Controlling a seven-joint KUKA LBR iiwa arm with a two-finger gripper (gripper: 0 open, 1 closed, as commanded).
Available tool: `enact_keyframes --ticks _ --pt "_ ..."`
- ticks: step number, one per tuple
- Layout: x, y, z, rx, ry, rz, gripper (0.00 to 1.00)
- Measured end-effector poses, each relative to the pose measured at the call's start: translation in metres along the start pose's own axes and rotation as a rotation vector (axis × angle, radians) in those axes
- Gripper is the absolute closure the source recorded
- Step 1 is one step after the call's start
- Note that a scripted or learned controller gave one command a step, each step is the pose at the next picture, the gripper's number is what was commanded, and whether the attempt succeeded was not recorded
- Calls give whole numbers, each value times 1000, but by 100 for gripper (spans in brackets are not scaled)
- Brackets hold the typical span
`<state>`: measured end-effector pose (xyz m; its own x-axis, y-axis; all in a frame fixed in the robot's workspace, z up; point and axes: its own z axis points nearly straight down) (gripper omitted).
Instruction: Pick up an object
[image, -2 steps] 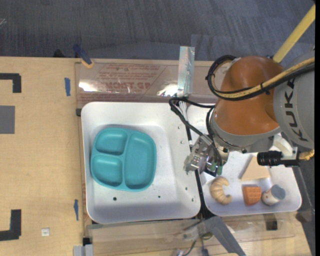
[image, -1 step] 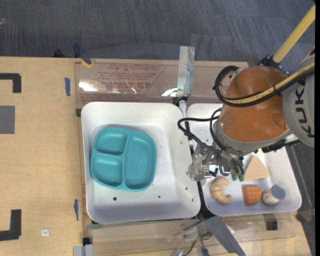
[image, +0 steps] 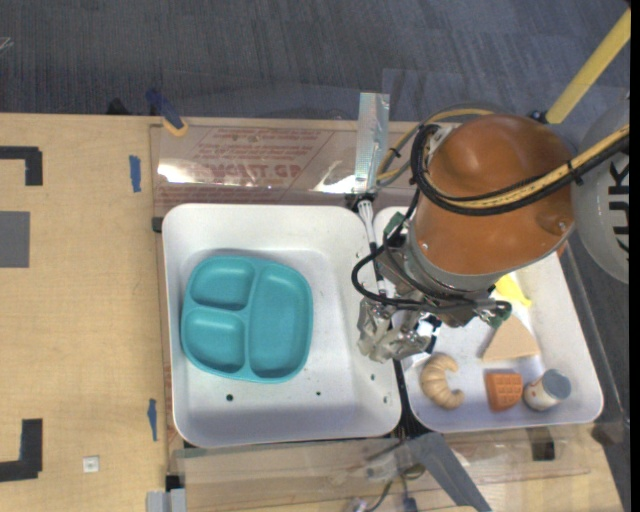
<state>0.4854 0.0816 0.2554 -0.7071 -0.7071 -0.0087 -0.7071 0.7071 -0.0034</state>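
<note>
The end effector (image: 392, 338) hangs over the rim between both bins; its grip cannot be made out. A croissant (image: 441, 380) lies just beside it in the right bin (image: 580, 400).

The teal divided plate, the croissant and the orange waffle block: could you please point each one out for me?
teal divided plate (image: 246, 317): camera view, on the ridge between its compartments.
croissant (image: 441, 381): camera view, on the middle of its curved body.
orange waffle block (image: 503, 389): camera view, on its gridded top face.
</note>
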Motion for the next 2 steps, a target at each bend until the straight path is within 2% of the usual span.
enact_keyframes --ticks 1,2 --pt "-40 20 155 -3 4 9 100" --pt "-80 48 74 -1 -2 376 100"
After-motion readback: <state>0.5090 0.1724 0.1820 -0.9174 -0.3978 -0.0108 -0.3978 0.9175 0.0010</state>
